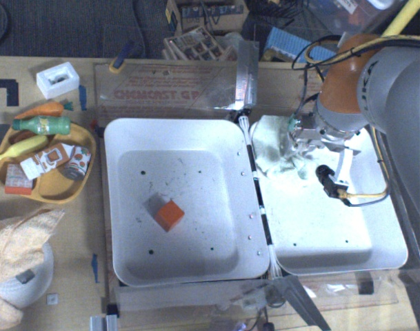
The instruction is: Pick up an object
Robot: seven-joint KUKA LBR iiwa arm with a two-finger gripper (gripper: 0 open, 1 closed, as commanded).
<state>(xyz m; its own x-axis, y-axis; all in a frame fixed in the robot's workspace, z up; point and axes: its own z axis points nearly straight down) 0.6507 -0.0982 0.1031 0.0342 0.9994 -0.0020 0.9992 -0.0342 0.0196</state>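
An orange block point(170, 214) lies in the left bin point(127, 150), a little left of its middle, with a grey shadow beside it. In the back left corner of the right bin point(347, 254) sits a pale greenish-white soft object point(270, 147). My gripper point(298, 153) reaches down from the orange-banded wrist point(344, 81) and stands at the right edge of that pale object, seemingly touching it. Nothing is visibly lifted off the bin floor.
A black connector with a yellow cable point(330, 182) hangs below the wrist over the right bin. A yellow bowl of toy food point(41, 161) stands left of the bins, and a white box point(58, 79) behind it. The divider rims point(256, 185) run between the bins.
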